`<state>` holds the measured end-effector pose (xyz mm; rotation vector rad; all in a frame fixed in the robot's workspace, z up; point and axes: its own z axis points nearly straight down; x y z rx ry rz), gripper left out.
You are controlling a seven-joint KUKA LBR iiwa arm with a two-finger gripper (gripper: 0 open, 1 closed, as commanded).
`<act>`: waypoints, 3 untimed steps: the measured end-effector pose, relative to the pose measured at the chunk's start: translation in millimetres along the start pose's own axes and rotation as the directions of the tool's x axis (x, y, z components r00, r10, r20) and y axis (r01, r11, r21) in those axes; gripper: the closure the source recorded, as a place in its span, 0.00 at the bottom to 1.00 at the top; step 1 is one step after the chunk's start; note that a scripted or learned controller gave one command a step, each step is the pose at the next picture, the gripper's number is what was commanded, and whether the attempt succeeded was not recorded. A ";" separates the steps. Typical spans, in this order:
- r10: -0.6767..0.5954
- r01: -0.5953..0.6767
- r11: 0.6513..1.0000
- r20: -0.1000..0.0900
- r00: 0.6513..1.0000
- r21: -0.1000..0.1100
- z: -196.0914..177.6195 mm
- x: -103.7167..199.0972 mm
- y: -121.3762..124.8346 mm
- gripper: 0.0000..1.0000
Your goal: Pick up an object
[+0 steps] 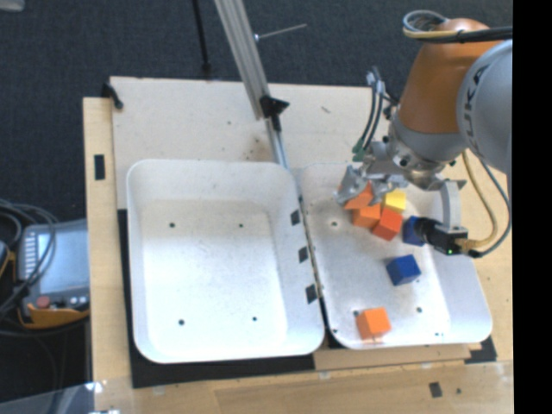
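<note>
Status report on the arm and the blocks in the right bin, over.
Gripper low over the block cluster at the right bin's far end, fingers unclear. Orange blocks and yellow block bunched beneath. Blue block and lone orange block lie apart, nearer.

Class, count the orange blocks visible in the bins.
3: one orange block near the right bin's front edge, two clustered under the gripper. The arm may hide more.
</note>
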<state>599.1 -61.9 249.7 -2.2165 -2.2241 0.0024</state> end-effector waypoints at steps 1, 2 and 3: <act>-0.002 0.002 1.000 0.000 1.000 0.001 13.4 50.6 12.0 1.00; -0.004 0.004 1.000 -0.001 1.000 -0.003 7.2 99.8 29.3 1.00; -0.001 0.001 1.000 0.000 1.000 -0.002 19.9 149.6 37.2 1.00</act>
